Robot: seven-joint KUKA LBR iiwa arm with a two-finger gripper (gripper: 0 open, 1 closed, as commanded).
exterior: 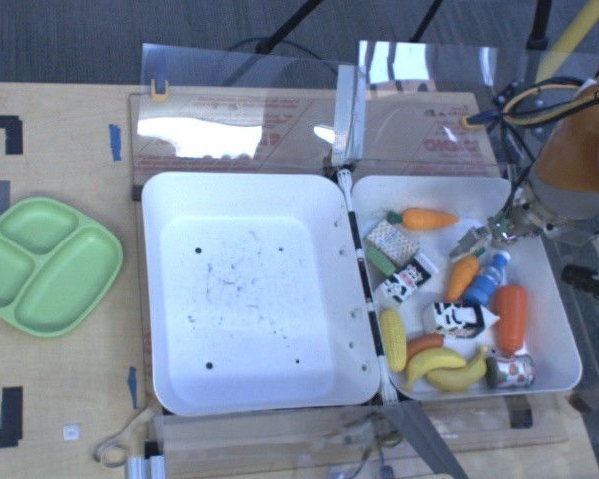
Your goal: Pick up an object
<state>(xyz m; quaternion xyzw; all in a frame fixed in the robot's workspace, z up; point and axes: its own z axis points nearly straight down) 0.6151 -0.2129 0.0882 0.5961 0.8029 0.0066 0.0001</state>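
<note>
In the camera view we see the gripper (pixel 487 234) low over the right bin (pixel 562 297), just above the upper end of the small orange carrot (pixel 462 275), our landmark. Its fingers look slightly parted with nothing between them, so we judge the pick not yet made. The blue bottle (pixel 485 281) touches the carrot's right side, and the cow-patterned toy (pixel 460 318) lies just below it. Left of the carrot, the left bin (pixel 176 200) holds nothing
</note>
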